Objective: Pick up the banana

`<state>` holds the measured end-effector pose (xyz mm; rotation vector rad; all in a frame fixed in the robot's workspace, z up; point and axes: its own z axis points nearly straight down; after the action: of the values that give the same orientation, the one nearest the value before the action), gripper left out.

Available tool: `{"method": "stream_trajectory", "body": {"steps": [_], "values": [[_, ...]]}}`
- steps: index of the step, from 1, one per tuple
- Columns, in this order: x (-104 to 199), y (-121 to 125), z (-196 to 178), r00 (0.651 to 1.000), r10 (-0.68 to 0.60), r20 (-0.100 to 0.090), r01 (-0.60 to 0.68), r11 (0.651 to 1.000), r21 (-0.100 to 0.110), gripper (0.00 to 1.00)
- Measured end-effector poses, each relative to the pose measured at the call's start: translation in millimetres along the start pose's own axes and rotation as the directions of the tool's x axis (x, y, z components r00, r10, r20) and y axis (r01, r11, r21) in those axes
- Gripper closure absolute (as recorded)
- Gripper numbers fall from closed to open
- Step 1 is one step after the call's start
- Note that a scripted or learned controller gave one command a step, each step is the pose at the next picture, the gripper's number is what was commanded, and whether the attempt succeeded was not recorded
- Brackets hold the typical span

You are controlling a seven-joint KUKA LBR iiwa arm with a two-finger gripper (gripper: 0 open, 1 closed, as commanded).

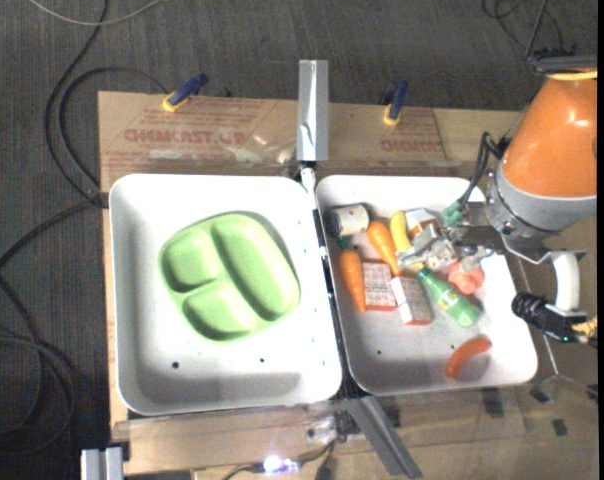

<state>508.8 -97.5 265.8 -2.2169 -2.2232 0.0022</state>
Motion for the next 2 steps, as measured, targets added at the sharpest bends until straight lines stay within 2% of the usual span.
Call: {"method": "stream_trajectory", "body": {"steps": [1, 2], "values": [[-15, 38, 73, 1.0, -0.027, 0.0, 0.027, 1.0, 0.001, 0.0], [-50, 79, 149, 0.99, -0.141, 0.008, 0.142, 0.99, -0.026, 0.0]]}}
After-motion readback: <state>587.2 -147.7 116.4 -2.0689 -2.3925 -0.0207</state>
